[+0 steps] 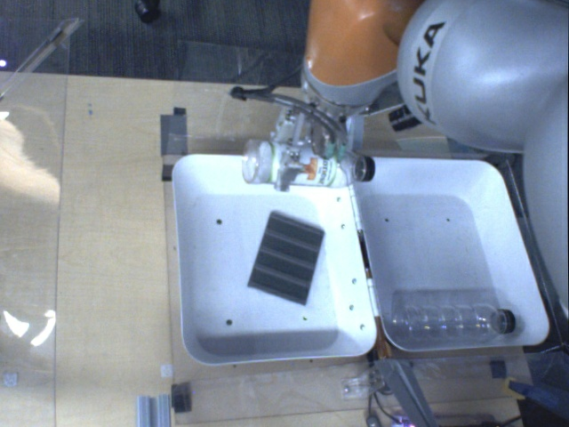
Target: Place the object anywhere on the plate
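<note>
A small clear bottle [313, 169] with a white cap at its left end and a coloured label lies crosswise at the back edge of the left bin [200, 327]. My gripper [289, 172] comes down from the orange wrist and is shut on it, the bottle held between the fingers above the bin's rear rim. The plate [286, 256], a dark ribbed rectangle, lies tilted in the middle of the left bin, a short way in front of and below the held bottle.
The right bin [427, 203] holds a clear plastic bottle with a black cap [449, 318] lying along its front wall. The big grey arm covers the upper right. Black brackets stand at the left bin's corners.
</note>
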